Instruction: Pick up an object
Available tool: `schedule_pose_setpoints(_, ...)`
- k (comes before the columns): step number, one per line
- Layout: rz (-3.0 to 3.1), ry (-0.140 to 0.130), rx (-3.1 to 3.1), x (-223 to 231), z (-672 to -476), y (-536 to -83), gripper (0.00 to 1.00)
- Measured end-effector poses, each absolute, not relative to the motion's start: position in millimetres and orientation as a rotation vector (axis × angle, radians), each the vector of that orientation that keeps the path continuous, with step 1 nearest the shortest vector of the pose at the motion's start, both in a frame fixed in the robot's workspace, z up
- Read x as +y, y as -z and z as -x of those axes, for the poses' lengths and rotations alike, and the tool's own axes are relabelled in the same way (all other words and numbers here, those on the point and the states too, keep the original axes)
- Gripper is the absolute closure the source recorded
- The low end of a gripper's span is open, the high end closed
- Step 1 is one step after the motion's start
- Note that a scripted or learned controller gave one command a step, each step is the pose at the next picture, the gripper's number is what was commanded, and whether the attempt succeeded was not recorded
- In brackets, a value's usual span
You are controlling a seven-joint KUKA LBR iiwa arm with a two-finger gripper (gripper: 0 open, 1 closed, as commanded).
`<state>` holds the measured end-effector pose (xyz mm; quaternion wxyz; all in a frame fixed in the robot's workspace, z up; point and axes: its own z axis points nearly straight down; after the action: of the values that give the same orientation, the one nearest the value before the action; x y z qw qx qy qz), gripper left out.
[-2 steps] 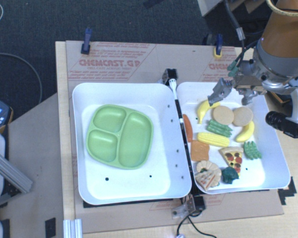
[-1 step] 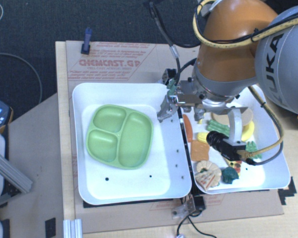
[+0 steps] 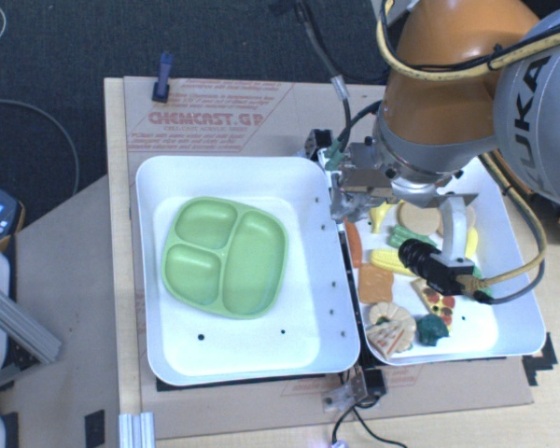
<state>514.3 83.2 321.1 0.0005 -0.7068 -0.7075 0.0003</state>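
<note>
The corn cob (image 3: 390,260) looks the likeliest object to pick up. It lies in the right bin (image 3: 532,320) just on the near-edge side of the pincer (image 3: 385,199), with its long axis across the bin, roughly parallel to the worktop's (image 3: 131,381) near edge. The pincer hangs low over the far half of that bin, and the arm's orange wrist covers it from above, so I cannot tell whether it is apart or together, nor whether anything sits in it. Beside the cob, a carrot (image 3: 355,243) lies along the bin's wall on the side of the left bin (image 3: 159,343). A tan disc (image 3: 416,218) is half hidden under the wrist. Nearer the worktop's near edge are a bread slice (image 3: 378,287), a pizza slice (image 3: 436,299), a round biscuit (image 3: 390,329) and a dark green piece (image 3: 433,330) too small to name. The left bin holds a green divided plate (image 3: 226,255), well apart from the pincer.
</note>
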Motion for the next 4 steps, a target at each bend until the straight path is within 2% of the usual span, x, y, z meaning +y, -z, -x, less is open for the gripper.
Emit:
schedule_pose_setpoints(2, 2.220, 0.003, -2.224, 84, -515.2, -341, 1.00)
schedule_pose_setpoints(3, 2.203, -0.002, -2.234, 197, -476.3, -336, 1.00)
schedule_pose_setpoints(4, 2.229, -0.004, -2.214, 134, -489.7, -341, 1.00)
